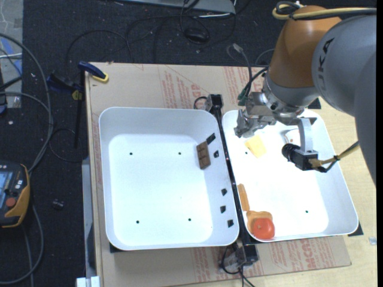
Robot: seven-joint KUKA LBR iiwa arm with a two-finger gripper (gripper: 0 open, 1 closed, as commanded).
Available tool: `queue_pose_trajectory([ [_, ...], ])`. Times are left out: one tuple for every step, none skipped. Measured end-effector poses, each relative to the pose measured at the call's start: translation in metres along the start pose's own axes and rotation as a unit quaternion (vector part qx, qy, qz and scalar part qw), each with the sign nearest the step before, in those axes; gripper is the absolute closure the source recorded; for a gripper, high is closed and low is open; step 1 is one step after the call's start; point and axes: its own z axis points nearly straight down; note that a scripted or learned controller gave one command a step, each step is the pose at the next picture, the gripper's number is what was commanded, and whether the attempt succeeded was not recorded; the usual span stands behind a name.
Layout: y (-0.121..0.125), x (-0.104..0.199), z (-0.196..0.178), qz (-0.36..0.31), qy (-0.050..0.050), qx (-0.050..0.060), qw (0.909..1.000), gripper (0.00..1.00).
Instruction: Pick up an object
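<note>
Arm point(323, 46) casing shows black lettering, partly readable: "KU".

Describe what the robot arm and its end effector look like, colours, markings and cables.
The arm is bulky, rounded and grey, with a glossy orange band above the wrist and part of dark lettering on the grey shell. A yellow cable loops over the top of the band. The end effector is a compact grey metal unit below the wrist.

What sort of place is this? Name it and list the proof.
Probably a robotics lab or test bench: a grey and orange arm reaches over two white bins on a board, loose cables trail across the dark floor, and a clamp grips the board's corner.
</note>
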Motion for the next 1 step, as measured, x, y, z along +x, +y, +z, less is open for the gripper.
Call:
queue_pose_trajectory([
  [0.0072,0.057,0.0109,0.0,0.0,0.001,1.0,1.0],
])
